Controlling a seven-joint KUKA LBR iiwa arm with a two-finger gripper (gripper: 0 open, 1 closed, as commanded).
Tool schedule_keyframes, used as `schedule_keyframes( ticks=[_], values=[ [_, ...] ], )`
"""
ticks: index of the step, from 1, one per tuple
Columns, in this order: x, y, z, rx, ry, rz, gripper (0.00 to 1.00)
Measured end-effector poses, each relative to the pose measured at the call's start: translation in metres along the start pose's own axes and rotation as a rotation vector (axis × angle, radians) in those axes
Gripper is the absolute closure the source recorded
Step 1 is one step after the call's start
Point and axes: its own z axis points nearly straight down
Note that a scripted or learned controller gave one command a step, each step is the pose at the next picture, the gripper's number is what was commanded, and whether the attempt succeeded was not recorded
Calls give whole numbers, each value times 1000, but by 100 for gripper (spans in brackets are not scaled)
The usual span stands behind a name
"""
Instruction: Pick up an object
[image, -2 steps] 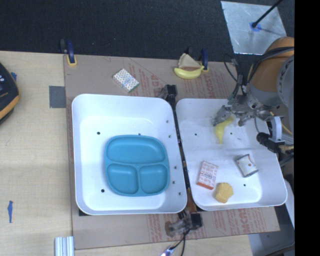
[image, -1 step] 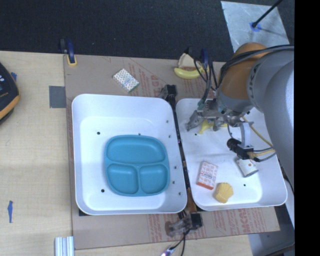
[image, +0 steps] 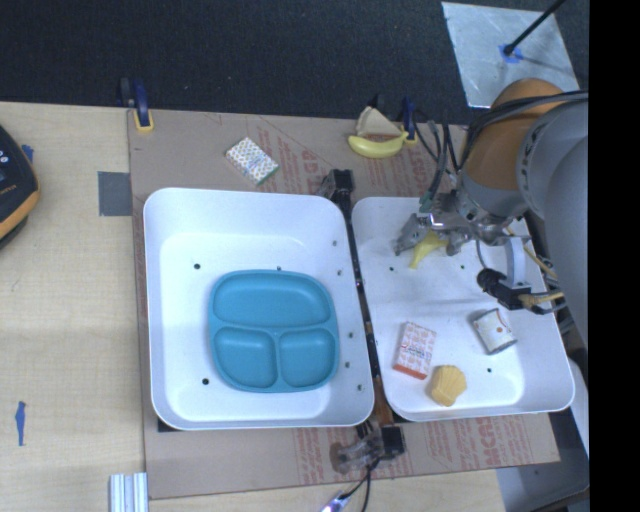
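A small yellow object (image: 430, 247), elongated and slightly curved, is seen in the upper part of the right bin (image: 452, 400), far from the yellow sponge-like lump (image: 447, 384) at the bin's lower edge. The gripper (image: 424, 236) is clamped on the small yellow object, its fingers closed around the upper end.

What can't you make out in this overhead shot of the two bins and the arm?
- Gripper, camera view: whether it grips the yellow piece beneath it; the wrist hides the contact.
- Right bin: its far right corner is covered by the arm.
- Red and white packet: print too small to read.
- Small grey box: label blurred.
- Dark device: cut off by the left edge.
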Motion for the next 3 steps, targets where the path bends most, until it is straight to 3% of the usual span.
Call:
schedule_keyframes(
  ticks=[1,2,3],
  values=[
    [-1,-1,-10,4,0,-2,100],
    [-22,-35,1,0,-1,-2,100],
    [-31,-76,-49,-1,0,-2,100]
  ],
)
